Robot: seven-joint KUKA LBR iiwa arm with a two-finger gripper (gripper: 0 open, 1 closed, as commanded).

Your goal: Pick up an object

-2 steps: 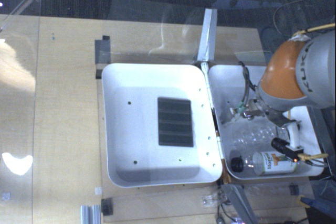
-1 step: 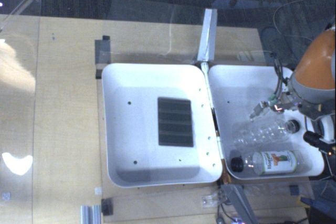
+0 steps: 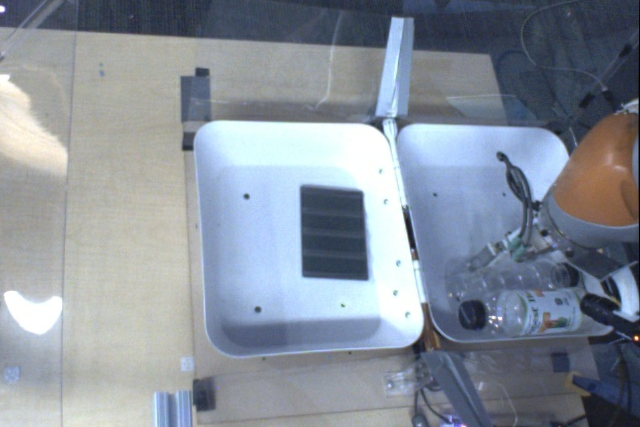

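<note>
**Arm low in the right bin, above the clear bottles**

The grey arm with the orange band (image 3: 600, 180) reaches in from the right edge and hangs over the right shallow white plastic bin (image 3: 450, 165). Its two-finger gripper (image 3: 515, 250) sits low in the near half of that bin, among clear plastic. Whether the jaws are spread or pressed together cannot be told: wrist hardware and glare from the transparent items hide them. Nothing can be made out between them.

Just below the gripper, towards the near wall of the bin, lies a clear plastic bottle with a black cap and a white, orange and green label (image 3: 520, 312). It rests on its side, cap pointing left, away from the arm. A second clear, crumpled plastic item (image 3: 505, 270) lies between this bottle and the gripper, close to or touching the gripper; contact is not clear. A thin dark cable (image 3: 515, 180) loops up beyond the gripper, over the bin floor.

Well to the left of the gripper, across the divider, the left shallow white bin (image 3: 230, 215) holds a flat dark rectangular ribbed panel (image 3: 334, 232) lying at its middle.
</note>
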